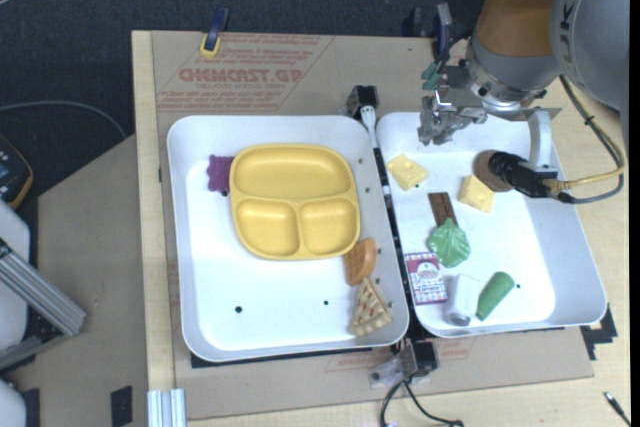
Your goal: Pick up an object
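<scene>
Well, from where I stand the end effector (440,130) hangs over the far left corner of the right bin (545,245), just inside its rim. I cannot tell whether it is spread or pressed together, and I see nothing caught in it.

Closest to it is a yellow cheese wedge (407,172), lying a little nearer and to the left, just beside the wall between the bins. That looks to me like the likeliest thing to pick. A second yellow wedge (477,194) lies to its right. Nearer again are a brown bar (441,208), touching a green leafy piece (450,243), then a small red-and-white carton (426,277), a white cup (462,300) and a green pepper-like piece (495,295) side by side at the near edge.

Over in the left bin (280,310) sit a yellow divided plate (295,200), a purple scrap (218,173) at its left edge, a croissant (361,261) and a waffle piece (370,307). Both bins rest on the worktop (250,70).

My worry is the wall. The wedge is so close to it that a straight drop could land on the rim or nudge the wedge away. Its sloped faces may also squirt out of a pinch.
</scene>
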`<state>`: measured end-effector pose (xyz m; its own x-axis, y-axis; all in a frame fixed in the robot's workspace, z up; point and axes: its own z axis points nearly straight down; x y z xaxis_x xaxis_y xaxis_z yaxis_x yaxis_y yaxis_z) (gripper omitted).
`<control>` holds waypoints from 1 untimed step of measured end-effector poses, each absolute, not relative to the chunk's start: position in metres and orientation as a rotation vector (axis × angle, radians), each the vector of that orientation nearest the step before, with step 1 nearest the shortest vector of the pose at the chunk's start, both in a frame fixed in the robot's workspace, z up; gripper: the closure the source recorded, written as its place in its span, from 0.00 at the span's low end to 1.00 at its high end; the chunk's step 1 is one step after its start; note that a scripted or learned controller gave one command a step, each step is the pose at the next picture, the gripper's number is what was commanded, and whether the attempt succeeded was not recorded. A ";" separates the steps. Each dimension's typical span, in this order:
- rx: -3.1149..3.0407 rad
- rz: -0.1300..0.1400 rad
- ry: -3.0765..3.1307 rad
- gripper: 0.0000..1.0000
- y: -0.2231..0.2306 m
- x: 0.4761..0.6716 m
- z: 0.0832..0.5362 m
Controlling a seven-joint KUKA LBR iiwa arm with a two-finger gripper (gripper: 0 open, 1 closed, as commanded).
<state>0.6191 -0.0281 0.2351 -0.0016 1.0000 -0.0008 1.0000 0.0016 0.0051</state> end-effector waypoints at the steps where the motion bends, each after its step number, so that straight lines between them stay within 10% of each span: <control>1: 2.218 0.001 2.221 1.00 -0.029 0.618 0.234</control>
